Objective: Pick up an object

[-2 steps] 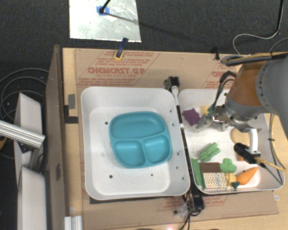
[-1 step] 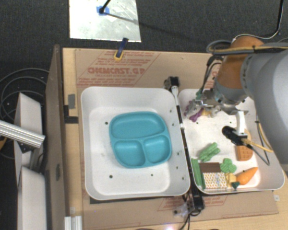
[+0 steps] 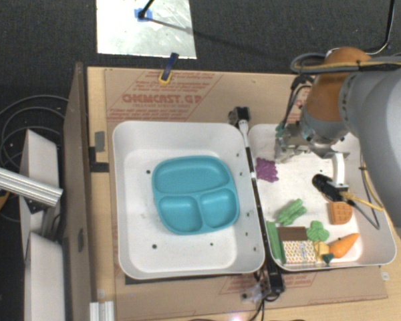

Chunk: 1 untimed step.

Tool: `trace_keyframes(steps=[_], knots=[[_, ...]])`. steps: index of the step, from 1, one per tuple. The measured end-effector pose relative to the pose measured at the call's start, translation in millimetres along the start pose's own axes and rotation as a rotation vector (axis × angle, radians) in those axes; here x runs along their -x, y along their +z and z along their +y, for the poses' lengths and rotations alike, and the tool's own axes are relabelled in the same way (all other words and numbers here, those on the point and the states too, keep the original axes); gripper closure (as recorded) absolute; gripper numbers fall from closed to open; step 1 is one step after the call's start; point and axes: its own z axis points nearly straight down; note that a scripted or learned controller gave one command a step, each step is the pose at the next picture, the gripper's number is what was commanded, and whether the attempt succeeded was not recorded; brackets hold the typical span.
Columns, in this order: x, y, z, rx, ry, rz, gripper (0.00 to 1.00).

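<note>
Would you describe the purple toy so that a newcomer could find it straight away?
Look in the right-hand bin, the one crowded with toy food. At its upper left, beside the divider and just below the gripper, lies the purple grape bunch. It lies apart from the others and is the sole purple piece.

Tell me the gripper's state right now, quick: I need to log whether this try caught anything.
Gripper: over the right bin, near the purple grapes; open or closed cannot be told, and nothing is seen in its grasp.

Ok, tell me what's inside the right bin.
The right bin holds purple grapes, green beans, a waffle, a carrot and more toys; the arm covers its far corner.
</note>
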Motion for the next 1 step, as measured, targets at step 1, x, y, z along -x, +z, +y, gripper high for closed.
trace_keyframes(steps=[1], knots=[[30.1, -126.5, -26.3, 0.003, 0.009, -0.002, 1.0]])
